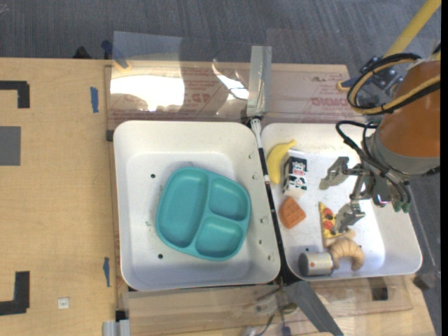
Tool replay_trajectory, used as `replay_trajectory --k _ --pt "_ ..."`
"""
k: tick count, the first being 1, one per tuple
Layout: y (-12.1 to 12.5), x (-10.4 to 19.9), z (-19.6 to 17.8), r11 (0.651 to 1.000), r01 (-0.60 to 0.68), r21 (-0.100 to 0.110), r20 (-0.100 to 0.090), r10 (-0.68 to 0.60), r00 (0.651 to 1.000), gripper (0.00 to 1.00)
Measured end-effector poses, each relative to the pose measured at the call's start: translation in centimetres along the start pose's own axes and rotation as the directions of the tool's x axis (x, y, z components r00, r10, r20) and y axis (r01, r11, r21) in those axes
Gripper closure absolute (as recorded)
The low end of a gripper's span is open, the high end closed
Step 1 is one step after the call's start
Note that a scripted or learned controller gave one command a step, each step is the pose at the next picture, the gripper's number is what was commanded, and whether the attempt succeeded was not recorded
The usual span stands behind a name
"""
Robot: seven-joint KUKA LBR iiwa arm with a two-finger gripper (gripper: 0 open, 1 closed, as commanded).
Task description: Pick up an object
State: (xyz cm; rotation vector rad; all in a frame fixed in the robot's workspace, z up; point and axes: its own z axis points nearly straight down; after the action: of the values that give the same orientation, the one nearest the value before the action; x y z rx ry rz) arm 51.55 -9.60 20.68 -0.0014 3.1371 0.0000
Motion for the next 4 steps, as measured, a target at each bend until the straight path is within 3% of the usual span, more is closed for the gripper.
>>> replay_trajectory --k 1,2,3,4 --pt "-3.3 1.2 11.3 0.994 0.108 0.001 0.002 -0.108 0.994 0.00" --pt "-3.1 1.0 10.3 0.994 0.111 0.002 0.008 -0.111 0.994 1.00" --pt "-10.0 -1.9 -3.4 0.996 0.091 0.007 0.011 -0.091 0.996 1.00" --pt "-12.7 -7.8 -6.0 0.959 0.282 0.003 0.005 -0.282 0.959 1.00"
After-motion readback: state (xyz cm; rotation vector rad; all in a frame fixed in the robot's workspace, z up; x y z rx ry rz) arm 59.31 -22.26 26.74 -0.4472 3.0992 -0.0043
